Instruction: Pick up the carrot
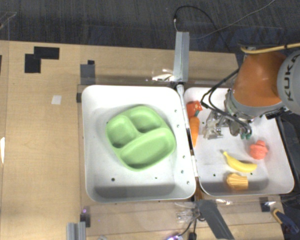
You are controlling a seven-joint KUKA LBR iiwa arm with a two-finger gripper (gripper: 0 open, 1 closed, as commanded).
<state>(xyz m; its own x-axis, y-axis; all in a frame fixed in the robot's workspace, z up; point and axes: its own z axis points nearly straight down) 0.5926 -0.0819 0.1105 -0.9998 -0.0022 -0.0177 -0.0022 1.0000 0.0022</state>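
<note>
— Where's the carrot [194, 130]?

— In the right bin [280, 181], lying along its left wall, just below a red-orange piece [193, 107] (too small to name).

— And the hand [221, 129]?

— Hanging over that same bin, just right of the carrot. Nothing sits between its fingers; whether they're spread or pressed together, I can't tell.

— Anything else there?

— A banana [239, 163], a pink fruit [258, 149], a yellow-orange piece [237, 181]. The left bin [97, 184] holds a green divided plate [140, 137].
</note>
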